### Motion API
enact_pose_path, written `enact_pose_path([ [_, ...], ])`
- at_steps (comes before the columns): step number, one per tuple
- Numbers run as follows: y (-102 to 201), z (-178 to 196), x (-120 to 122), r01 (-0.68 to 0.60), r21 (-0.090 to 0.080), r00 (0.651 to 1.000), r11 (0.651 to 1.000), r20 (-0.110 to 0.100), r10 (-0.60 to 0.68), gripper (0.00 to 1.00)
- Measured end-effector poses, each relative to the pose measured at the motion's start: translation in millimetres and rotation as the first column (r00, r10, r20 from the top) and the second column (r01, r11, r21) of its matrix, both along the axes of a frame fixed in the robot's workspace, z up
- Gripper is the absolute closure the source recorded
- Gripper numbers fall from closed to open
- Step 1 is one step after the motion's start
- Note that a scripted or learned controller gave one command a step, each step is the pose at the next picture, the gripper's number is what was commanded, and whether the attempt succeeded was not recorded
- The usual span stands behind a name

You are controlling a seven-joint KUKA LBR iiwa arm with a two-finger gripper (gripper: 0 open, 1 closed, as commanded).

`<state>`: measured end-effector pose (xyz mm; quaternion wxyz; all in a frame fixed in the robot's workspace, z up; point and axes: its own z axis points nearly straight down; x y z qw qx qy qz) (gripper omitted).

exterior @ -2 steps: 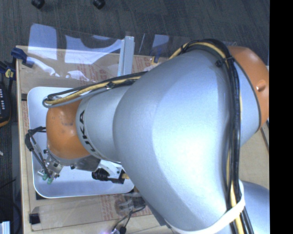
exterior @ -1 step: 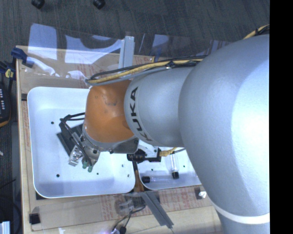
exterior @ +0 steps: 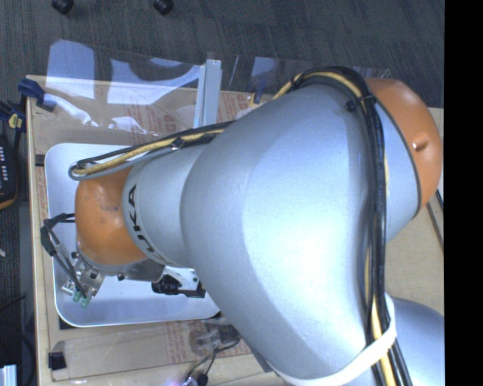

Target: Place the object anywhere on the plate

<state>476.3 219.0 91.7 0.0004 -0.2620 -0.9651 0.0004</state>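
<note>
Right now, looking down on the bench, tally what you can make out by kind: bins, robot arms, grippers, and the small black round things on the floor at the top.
Shallow white plastic bin: 1 (the arm covers much of the bench)
Grey robot arm with an orange band: 1
Metal gripper: 1
Small black round things on the dark floor: 2
Total: 5

The arm (exterior: 302, 226) hides most of the white bin (exterior: 54, 188); the pincer (exterior: 79, 292) is too small to read.

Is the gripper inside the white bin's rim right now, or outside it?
Inside. The gripper sits over the white bin floor, near its lower-left corner in view, within the rim.
</note>
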Motion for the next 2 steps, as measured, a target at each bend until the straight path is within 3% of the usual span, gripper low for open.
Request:
enact_pose_path([
  [1, -80, 22, 58, 0.262, -0.002, 0.965, 0.965, 0.0, -0.262, 1.0],
  [2, -49, -1, 54, 0.665, -0.002, 0.747, 0.747, -0.001, -0.665, 1.0],
])
